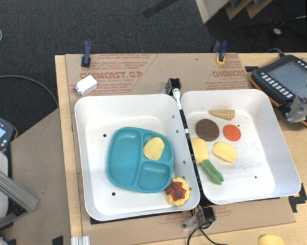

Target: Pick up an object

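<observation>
Couldn't tell what state the gripper was in. Here's how the stuff sat.

The left bin point(92, 122) held a blue divided tray point(127, 161) roughly in its middle, with a pale yellow piece point(154, 148) in the far right compartment. A red-and-yellow toy food lump point(178, 190) was jammed in the near right corner of that bin, touching the tray's corner and just beside the bin wall. There were open strips along the far and left sides.

In the right bin point(266, 155) everything crowded the left half. A tan cone point(222, 114) lay farthest, then a brown disc point(207, 129) with a red-orange round point(232, 133) just right of it. A yellow block point(199, 149) hugged the left wall by the seam between the bins. A yellow lump point(225, 152) sat just right of it. A green pod point(212, 171) lay nearest, close under the block. The right half of that bin had lots of bare floor, so the cone, round and lump had the most room around them.

Both bins sat on a cardboard sheet on the table point(141, 69).
</observation>
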`<state>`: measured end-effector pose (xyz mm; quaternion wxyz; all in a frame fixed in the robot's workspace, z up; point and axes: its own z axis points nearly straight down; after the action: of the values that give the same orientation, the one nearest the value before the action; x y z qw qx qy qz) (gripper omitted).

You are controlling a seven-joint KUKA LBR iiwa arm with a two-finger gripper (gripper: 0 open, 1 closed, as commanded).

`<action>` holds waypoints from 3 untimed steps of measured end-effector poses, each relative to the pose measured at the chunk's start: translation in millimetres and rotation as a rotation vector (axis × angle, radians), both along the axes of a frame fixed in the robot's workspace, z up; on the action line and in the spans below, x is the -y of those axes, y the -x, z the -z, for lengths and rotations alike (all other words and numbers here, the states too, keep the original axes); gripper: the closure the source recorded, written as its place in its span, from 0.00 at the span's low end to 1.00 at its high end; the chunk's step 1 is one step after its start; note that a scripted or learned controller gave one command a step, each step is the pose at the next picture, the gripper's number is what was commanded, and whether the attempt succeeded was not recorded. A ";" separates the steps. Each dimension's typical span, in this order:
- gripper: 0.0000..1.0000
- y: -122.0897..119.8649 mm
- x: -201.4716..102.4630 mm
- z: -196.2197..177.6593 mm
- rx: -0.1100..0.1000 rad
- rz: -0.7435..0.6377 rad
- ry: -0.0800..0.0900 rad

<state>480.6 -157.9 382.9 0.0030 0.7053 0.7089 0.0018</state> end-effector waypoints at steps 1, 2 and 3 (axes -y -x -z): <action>1.00 0.0 -52.5 -26.6 0.001 -0.001 -0.001; 1.00 0.8 -74.7 -24.6 -0.006 0.003 -0.002; 1.00 1.3 -6.6 -35.6 -0.002 0.011 0.003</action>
<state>479.3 -151.2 418.5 0.0033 0.7091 0.7051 0.0002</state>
